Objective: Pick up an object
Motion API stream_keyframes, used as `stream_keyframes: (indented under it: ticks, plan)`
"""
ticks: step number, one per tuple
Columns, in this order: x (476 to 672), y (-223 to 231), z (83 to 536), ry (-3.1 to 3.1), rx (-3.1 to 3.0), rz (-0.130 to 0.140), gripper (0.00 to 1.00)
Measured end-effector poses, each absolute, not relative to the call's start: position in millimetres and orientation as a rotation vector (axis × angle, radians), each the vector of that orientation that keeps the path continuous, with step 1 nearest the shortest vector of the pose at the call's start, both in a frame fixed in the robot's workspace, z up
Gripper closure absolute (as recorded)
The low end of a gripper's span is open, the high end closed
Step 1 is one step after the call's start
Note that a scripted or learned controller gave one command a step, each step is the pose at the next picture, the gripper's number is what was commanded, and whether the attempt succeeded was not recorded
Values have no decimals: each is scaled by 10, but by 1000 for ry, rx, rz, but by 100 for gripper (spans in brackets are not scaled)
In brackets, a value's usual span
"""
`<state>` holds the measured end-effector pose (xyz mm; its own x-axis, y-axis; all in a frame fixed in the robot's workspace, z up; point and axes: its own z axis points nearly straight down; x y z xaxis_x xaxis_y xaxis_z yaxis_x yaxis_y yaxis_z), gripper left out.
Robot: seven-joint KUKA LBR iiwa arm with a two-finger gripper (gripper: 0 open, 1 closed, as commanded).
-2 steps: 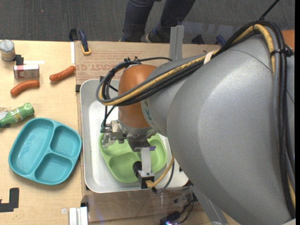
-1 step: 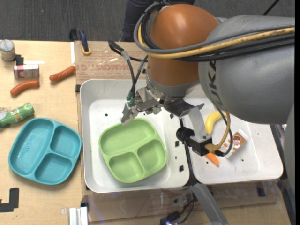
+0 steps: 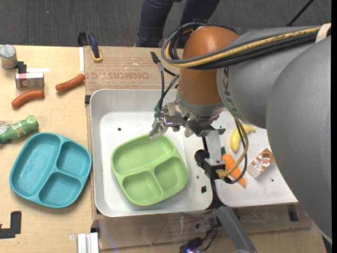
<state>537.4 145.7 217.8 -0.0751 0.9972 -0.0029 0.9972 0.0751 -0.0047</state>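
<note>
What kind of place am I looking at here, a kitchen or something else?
Most likely a robot test lab, not a kitchen. A cabled arm reaches over white bins on a plywood bench, the food looks like toys, such as sausages and a banana, and a green tray lies in one bin.

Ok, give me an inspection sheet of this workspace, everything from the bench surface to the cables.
Surface: wooden bench bearing two white bins, left bin and right bin.
Job's things: green divided tray in the left bin; banana, carrot and small carton in the right bin.
Clutter: teal divided tray, two sausages, green bottle, small box and can on the bench's left.
End effector: at the green tray's upper rim; finger state unclear.
Cables: black and yellow bundle along the arm.
Surroundings: a person's legs behind the bench; cardboard.
</note>
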Motion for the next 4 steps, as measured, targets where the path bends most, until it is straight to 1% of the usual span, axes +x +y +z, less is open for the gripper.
stream_keyframes:
  ticks: [1,2,3,4]
  plan:
    - [4908,1934,1410,-2447,-1967,9,0]
    - [5306,1783,2575,-2323,-2117,6,0]
    - [5388,1532,2138,-2261,-2180,10,0]
    - [4771,2268,1988,-2572,-1801,8,0]
